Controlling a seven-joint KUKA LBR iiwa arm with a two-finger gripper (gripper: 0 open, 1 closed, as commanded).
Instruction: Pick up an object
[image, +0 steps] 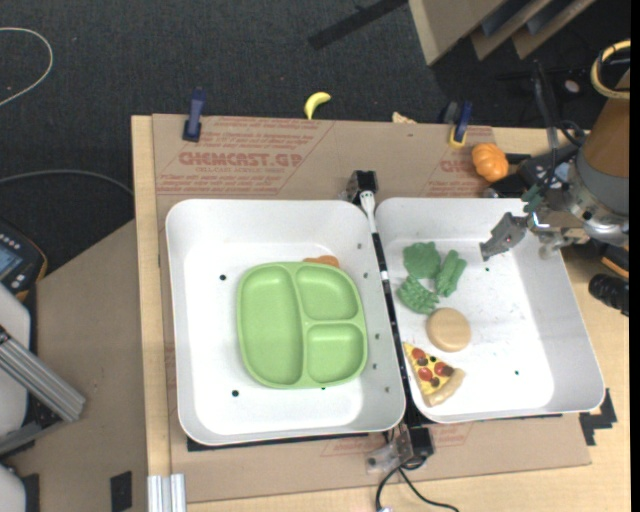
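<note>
My gripper (503, 238) hangs over the right bin (545, 330), behind the vegetables (430, 275), bun (448, 329) and pizza slice (434, 372). A divided plate (300, 325) lies in the left bin (200, 300).

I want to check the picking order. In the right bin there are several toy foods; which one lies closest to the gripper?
The green leafy toy lies closest to the gripper. The round tan piece and the pizza slice lie further toward the bin's near edge.

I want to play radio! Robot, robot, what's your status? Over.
Tool over right bin, nothing seen in it. Pizza slice, tan round, green toys lying untouched. Nothing in the way. Over.
</note>
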